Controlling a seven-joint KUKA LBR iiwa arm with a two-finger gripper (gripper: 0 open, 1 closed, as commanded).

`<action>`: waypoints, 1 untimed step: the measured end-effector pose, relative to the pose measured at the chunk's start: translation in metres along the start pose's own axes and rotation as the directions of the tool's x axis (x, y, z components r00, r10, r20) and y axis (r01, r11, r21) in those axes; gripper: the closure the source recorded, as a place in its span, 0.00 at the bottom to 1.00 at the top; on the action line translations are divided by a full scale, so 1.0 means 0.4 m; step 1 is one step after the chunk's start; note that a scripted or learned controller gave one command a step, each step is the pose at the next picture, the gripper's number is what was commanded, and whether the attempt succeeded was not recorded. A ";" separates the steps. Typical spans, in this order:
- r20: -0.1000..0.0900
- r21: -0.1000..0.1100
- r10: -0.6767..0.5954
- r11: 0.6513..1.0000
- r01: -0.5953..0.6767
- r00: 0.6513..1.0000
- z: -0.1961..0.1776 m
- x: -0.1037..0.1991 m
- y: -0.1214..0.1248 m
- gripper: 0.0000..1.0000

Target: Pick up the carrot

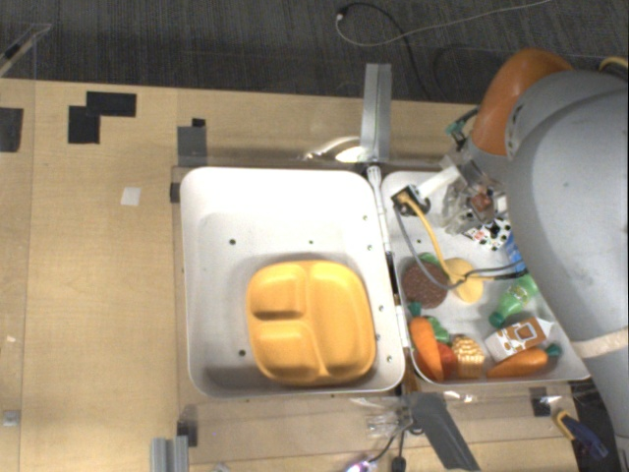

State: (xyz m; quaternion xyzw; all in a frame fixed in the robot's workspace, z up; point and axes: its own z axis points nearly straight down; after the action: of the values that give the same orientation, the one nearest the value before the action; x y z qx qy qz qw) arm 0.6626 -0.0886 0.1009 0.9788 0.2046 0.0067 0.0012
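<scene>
The carrot (427,346), a stubby orange piece, lies in the front left corner of the right bin (397,187). A second long orange piece (518,363) rests along that bin's front wall to the right. My gripper (477,206) hangs over the back part of the right bin, well behind the carrot and apart from it. The grey arm with its orange band covers the bin's right side.
The left bin (216,214) holds a yellow divided plate (311,320). Around the carrot in the right bin lie a yellow spoon (439,246), a brown round piece (425,284), a green bottle (513,301), a small carton (518,335) and a corn-like piece (469,351).
</scene>
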 end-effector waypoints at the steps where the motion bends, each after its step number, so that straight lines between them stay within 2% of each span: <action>1: 0.007 0.005 -0.075 0.997 0.075 0.997 -0.334 0.053 -0.205 1.00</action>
State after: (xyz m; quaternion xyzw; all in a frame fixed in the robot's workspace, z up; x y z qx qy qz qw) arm 0.6472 -0.0049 0.2342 0.9705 0.2411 0.0027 -0.0002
